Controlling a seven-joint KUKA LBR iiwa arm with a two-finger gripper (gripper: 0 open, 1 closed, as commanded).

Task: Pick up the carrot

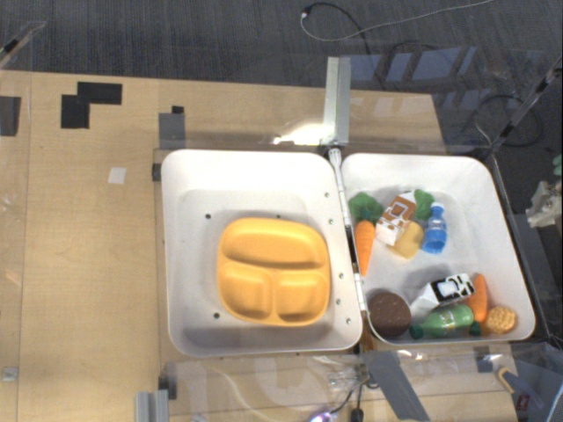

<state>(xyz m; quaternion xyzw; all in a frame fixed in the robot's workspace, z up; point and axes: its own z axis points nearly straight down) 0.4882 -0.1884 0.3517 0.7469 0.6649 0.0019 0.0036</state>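
Orange tapered plastic carrot [362, 246] lies along the right white bin's [493, 192] left wall, probably light, stiff, slick; grip across thick far end; jaws' state cannot be told.

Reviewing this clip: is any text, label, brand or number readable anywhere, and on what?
None can be read.
Orange-and-white carton in the right bin: printed patches, too blurred.
Black-and-white pack: markings, too small.
Blue bottle: no legible label.

Lab: taped wooden bench [79, 262], twin white bins [176, 236], loose cable [369, 25].
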